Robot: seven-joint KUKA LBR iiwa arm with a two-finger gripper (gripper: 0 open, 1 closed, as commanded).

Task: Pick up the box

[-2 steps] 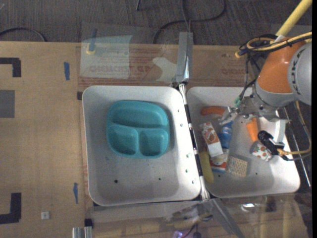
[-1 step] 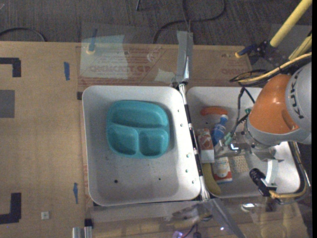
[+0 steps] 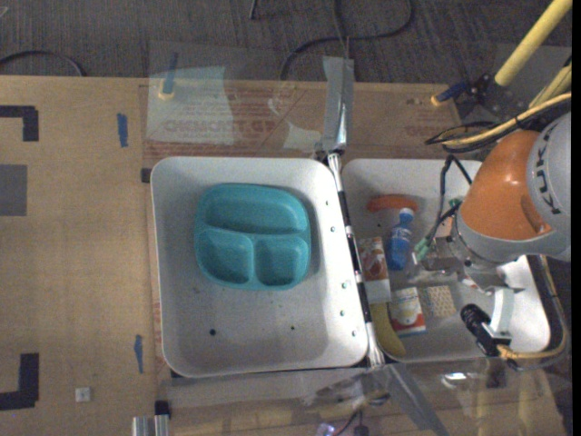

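Observation:
A narrow red-and-white box (image 3: pixel 374 267) lies along the left wall of the right bin (image 3: pixel 536 334). The grey arm with its orange band (image 3: pixel 507 196) reaches in from the right and hangs over the middle of that bin. My gripper (image 3: pixel 441 263) sits below the wrist, just right of a blue spray bottle (image 3: pixel 399 243) and about a hand's width right of the box. It hovers above a beige perforated item (image 3: pixel 441 300). The wrist hides most of the gripper.
An orange-and-white packet (image 3: pixel 408 309), a yellow item (image 3: pixel 391 339) and an orange lid-like piece (image 3: pixel 392 203) crowd the right bin's left half. The left bin (image 3: pixel 182 334) holds a teal divided tray (image 3: pixel 254 234). Cables and a yellow hose (image 3: pixel 536 30) run at the upper right.

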